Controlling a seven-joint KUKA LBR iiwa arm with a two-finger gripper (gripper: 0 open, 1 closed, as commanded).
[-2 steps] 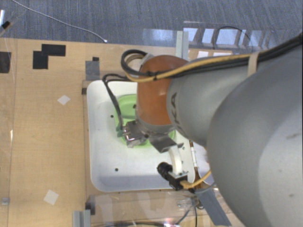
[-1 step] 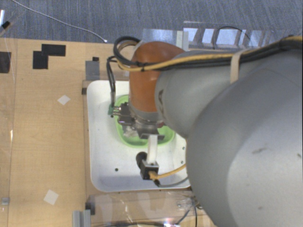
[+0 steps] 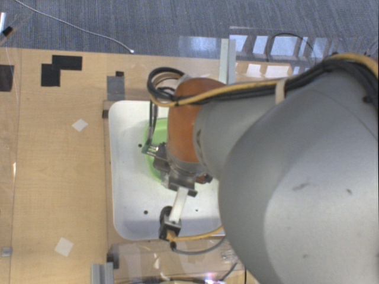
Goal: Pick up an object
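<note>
- The gripper (image 3: pixel 155 151) hangs low inside the white bin (image 3: pixel 127 176); whether it is parted or closed, I cannot tell.
- A green object (image 3: pixel 157 129) lies directly beneath it, mostly hidden by the wrist.
</note>
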